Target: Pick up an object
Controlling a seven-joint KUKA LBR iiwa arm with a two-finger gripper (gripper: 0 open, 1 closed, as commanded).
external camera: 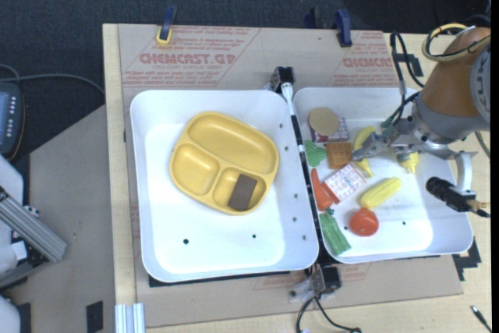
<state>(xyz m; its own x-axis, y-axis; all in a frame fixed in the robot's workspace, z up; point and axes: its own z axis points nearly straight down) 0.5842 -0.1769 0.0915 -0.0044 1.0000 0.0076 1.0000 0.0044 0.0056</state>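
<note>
the gripper [373, 149] is seen low over the right bin [444, 242], near a small yellow toy [363, 139]; whether anything is gripped cannot be told. just beside lie a brown block [338, 154], a patterned packet [344, 182], a corn cob [380, 192] and a tomato [362, 222]. all are judged light, stiff and slippery; the corn cob is best pinched across its middle. "chemcast" is printed on the board [195, 54].

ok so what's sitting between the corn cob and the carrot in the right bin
In the camera view, a red-and-white checked packet lies between the corn cob and the carrot.
</note>
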